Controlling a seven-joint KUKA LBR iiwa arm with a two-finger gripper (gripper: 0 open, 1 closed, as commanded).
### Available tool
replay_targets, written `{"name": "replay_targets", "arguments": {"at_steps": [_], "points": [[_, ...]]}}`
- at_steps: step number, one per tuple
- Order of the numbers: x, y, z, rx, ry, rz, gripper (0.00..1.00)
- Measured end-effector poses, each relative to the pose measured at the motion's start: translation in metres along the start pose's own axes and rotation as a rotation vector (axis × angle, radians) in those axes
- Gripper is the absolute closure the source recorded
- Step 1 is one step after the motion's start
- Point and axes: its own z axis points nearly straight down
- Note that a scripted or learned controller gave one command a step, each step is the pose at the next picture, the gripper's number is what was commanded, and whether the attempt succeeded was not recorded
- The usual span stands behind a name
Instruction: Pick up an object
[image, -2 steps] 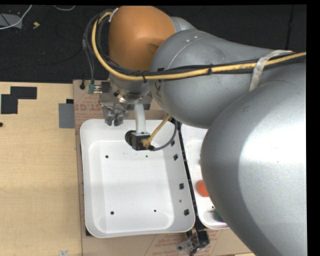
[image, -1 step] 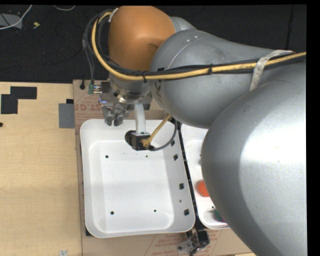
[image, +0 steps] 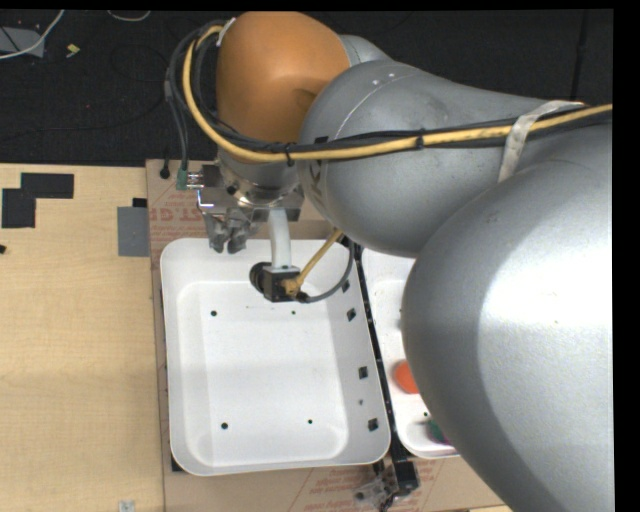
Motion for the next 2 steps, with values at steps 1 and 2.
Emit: {"name": "replay_targets", "arguments": {"at_steps": [1,2], "points": [[0.0001,0.0,-0.0009,-0.001,0.0,-0.001,1.0],[0.0001,0.0,-0.0008,0.0,0.0,-0.002,1.0]]}}
